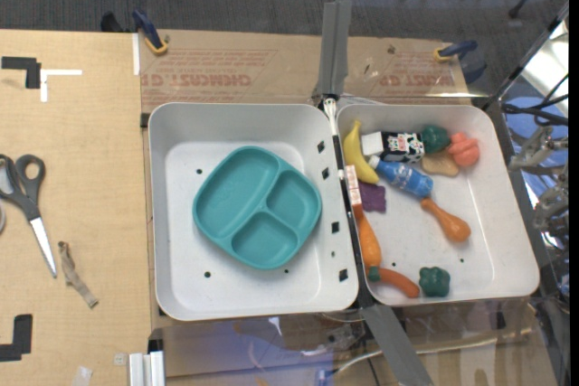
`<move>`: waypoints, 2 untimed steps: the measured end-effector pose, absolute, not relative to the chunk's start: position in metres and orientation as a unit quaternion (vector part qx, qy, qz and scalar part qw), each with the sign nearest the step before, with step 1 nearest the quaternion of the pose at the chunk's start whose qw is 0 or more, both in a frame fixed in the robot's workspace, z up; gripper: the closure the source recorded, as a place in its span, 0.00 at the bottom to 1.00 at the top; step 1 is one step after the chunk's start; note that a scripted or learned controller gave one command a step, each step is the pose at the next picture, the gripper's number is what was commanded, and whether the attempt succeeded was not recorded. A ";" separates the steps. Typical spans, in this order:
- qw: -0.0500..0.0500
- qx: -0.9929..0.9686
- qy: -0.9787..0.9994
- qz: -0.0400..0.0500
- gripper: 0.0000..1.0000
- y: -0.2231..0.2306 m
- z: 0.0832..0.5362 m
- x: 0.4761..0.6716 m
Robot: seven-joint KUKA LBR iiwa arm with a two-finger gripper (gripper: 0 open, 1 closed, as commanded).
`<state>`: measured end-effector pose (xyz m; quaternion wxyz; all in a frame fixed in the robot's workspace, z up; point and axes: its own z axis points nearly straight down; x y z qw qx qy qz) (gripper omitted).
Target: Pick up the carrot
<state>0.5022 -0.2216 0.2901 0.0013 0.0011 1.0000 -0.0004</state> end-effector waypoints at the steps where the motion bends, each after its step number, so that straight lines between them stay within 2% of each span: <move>1: 0.000 0.210 0.978 0.000 0.00 -0.221 0.185 0.479; 2: 0.001 0.136 0.991 0.000 0.00 -0.199 0.092 0.506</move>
